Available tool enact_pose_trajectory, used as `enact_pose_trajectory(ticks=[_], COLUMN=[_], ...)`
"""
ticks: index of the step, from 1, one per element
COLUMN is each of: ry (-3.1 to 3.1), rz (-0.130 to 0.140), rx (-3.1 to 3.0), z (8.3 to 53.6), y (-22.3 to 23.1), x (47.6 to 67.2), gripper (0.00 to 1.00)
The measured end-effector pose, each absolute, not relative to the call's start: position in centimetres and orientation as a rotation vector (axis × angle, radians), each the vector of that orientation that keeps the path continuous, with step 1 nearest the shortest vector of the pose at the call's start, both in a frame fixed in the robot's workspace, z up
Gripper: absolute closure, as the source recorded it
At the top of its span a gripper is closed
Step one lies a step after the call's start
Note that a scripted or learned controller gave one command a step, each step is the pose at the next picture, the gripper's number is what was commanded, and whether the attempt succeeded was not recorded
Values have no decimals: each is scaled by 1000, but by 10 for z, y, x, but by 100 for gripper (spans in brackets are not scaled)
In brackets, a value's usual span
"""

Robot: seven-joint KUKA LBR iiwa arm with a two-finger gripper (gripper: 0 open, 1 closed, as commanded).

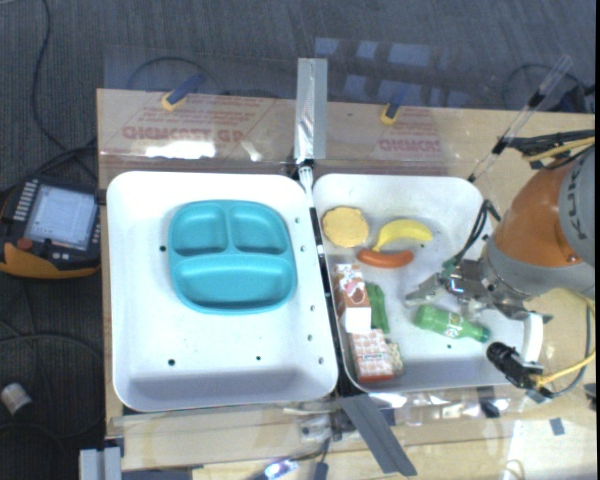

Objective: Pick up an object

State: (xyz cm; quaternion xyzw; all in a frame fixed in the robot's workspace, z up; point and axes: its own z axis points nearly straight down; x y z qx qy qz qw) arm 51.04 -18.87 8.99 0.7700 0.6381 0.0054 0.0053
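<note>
Gripper point(442, 290) above green bottle point(448, 323), labels unreadable

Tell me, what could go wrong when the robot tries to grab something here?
1. The end effector sits right over the green bottle, which lies on its side, so it might roll or slip away.
2. The hot dog, banana and green bottle lie close together, so a grab could bump a neighbor.
3. The bottle is near the right bin's wall, so the end effector might hit it.
</note>
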Motion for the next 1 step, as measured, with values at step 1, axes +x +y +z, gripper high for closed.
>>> enact_pose_trajectory(ticks=[1], ry=[2000], rz=[20], rx=[2410], z=[100], y=[-188], x=[511], gripper=[100])
